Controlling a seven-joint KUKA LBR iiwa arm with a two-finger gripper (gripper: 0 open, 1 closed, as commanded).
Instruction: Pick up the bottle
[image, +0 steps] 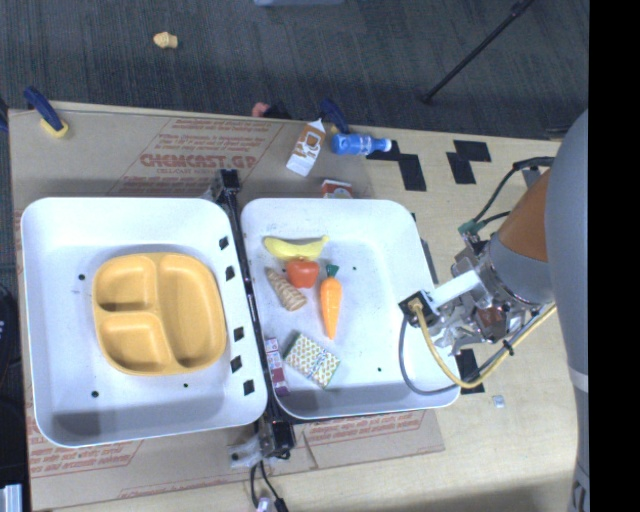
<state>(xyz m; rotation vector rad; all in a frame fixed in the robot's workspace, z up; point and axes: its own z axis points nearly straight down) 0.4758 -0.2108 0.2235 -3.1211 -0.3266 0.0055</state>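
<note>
Camera view

- Bench edge: the far edge of the bench (500, 135) runs across the top, with dark floor beyond it. A blue clamp (45, 112) sits on that edge at the far left.
- Bins: the left bin (40, 300) and the right bin (400, 225) lie side by side, and their inner rims meet down the middle.
- Bottle: we note a blue bottle (358, 145) lying on its side on the bench. It is outside both bins, just beyond the right bin's far rim, and well apart from the gripper.
- Room round the bottle: to its right the bench is bare as far as the black tape marks (408, 168). To its left a small carton (307, 148) lies near it, and a second blue clamp (333, 113) is just beside its far end.
- Gripper: the gripper (470, 325) hangs over the right bin's right rim, toward the near corner. We cannot tell whether it is open or closed.
- Arm: the grey arm (575, 240) with its orange band enters from the right.
- Left bin contents: a yellow divided plate (160, 310) sits in the middle, with white floor free all round it.
- Right bin contents: a banana (295, 245), tomato (302, 272), carrot (330, 300) and patterned box (312, 360) are bunched in the left half. The right half of the floor is open.
- Writing: the cardboard (200, 150) under the bins reads "CHEMCAST GP" in red, and the smaller lines are too small to read. The carton's label is blurred.
</note>
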